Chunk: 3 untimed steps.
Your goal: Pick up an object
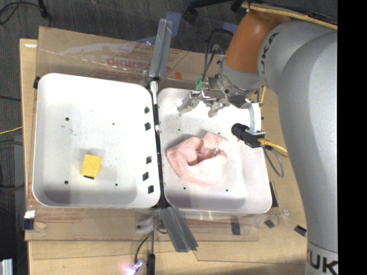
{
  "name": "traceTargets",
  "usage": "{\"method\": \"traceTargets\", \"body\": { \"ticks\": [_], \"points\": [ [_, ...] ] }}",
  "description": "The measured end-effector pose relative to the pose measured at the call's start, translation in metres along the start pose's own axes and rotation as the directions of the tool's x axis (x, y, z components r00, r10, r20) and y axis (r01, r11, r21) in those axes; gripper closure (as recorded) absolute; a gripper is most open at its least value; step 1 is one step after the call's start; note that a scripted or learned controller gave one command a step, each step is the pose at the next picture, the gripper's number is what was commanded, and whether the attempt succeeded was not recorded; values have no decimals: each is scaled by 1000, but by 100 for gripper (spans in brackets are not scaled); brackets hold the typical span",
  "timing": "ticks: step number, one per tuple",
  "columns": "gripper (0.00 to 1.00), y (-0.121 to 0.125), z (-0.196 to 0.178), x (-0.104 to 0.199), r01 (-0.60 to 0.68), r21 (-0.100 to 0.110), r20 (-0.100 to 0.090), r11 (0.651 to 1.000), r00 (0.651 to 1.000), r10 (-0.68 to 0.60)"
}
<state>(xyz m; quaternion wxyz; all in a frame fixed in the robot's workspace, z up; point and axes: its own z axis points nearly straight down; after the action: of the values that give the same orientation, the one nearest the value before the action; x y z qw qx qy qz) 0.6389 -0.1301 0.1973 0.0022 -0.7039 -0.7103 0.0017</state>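
Grey arm overhangs the right bin. Gripper, fingers spread wide and holding nothing, hovers beyond the crumpled pink cloth in that bin. Recommended: centre over a raised fold, descend vertically, close fully.

A pink cloth lies crumpled in the right bin, near its middle, bunched into soft folds with a hollow on top. A small yellow block, sponge-like, sits flat in the left bin, toward its near left part. The two are well apart, each alone in its bin.
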Motion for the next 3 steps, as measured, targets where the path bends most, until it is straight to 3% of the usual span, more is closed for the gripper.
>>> {"method": "traceTargets", "body": {
  "ticks": [1,2,3],
  "points": [
    [0,-64,106,-20,98,-2,0,995,995,-98],
    [100,-64,96,-20,102,-1,1,995,995,-102],
    [100,-22,-34,-5,-12,-4,0,1000,1000,12]
  ]
}}
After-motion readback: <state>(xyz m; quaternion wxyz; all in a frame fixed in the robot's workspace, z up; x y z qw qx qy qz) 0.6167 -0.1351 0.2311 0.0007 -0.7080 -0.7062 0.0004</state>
